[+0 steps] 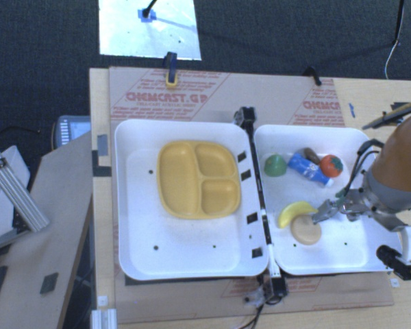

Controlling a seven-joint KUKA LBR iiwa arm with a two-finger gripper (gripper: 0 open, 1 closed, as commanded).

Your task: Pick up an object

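Yellow banana [296, 212] lies in right bin [342, 256] touching a tan round biscuit-like disc [306, 232], hand [323, 214] low beside both, apparently lining up a grasp; opening cannot be told.

soft even overhead light, slightly blurry, bluish

Dark carpet floor [281, 19]; wooden bench [99, 204]; shiny metal sheet [149, 19].

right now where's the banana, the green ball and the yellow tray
banana [293, 213], camera view, middle of its curve
green ball [275, 165], camera view, its top
yellow tray [178, 180], camera view, floor of its large compartment
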